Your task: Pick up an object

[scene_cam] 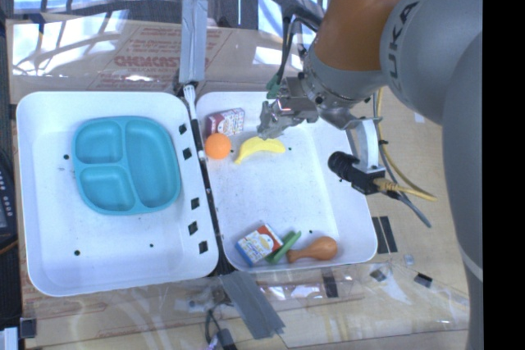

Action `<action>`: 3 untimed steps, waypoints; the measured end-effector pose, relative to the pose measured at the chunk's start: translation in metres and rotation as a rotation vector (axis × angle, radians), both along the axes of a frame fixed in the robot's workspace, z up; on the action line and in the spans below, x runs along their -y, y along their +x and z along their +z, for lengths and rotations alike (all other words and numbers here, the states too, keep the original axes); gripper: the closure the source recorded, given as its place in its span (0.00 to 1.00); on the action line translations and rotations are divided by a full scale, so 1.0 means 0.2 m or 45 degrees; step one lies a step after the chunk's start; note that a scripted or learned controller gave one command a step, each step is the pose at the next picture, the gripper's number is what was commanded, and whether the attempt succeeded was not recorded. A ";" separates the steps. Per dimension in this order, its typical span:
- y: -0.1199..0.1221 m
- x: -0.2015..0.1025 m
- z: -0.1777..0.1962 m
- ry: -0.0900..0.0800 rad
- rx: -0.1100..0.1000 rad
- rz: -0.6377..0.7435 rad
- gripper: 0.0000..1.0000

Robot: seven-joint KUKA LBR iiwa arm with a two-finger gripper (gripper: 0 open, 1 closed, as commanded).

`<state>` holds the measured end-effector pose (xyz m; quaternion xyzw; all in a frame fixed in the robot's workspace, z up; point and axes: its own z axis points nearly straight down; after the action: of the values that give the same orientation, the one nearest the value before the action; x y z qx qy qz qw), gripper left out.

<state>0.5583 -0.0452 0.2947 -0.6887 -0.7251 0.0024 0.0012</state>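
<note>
My gripper (271,125) hangs over the far part of the right bin (328,184), just above the yellow banana (261,148). Its tips sit close to the banana's upper edge, and I cannot make out whether they touch it. An orange ball (217,146) lies left of the banana against the bin's left wall. A small dark red carton (225,123) stands behind the ball in the far left corner. Near the front wall lie a small orange and blue box (257,244), a green stick-like item (285,247) and a brown drumstick-shaped toy (314,250).
The left bin (49,242) holds a teal divided plate (127,164). A grey divider strip (194,45) runs back between the bins. The arm's bulk and cables (394,176) overhang the right bin's right side. Cardboard (139,53) lies behind the bins.
</note>
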 end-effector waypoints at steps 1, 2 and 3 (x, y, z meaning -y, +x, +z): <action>-0.06 0.31 -0.31 0.001 -0.002 -0.351 0.00; 0.26 0.26 -0.56 0.002 -0.001 -0.261 0.00; 0.28 0.22 -1.02 0.003 0.002 -0.075 0.00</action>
<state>0.6149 -0.0899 0.0907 -0.7097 -0.7045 0.0009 0.0016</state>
